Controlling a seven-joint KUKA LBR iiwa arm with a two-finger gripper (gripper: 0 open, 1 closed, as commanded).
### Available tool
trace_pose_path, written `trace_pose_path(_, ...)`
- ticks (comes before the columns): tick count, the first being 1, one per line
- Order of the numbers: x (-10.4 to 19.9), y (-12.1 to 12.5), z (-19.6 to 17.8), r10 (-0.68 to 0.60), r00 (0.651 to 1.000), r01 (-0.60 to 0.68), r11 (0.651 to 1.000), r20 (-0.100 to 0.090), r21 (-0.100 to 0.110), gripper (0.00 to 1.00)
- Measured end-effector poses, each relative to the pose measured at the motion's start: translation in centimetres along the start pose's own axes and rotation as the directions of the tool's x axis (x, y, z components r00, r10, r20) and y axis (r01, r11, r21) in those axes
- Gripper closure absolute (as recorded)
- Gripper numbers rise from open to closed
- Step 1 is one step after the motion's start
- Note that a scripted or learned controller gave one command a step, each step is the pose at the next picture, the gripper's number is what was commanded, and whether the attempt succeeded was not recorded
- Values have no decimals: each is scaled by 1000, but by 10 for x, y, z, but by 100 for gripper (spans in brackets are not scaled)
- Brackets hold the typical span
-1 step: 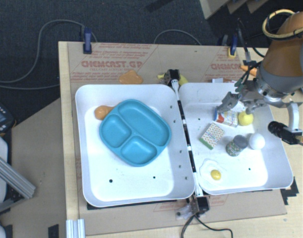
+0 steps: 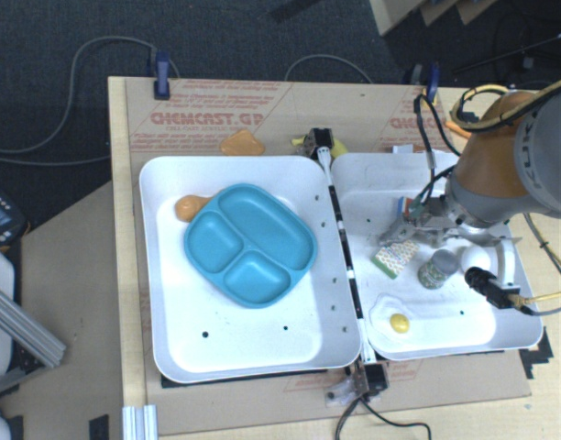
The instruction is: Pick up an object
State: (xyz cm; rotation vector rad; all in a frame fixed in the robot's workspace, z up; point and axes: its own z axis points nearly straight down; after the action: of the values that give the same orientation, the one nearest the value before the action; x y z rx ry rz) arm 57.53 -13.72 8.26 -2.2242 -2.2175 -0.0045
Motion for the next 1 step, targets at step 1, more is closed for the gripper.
trace_pose_path(1, -2, -62, -7, 0, 1000, 0, 1000, 4, -11, 0)
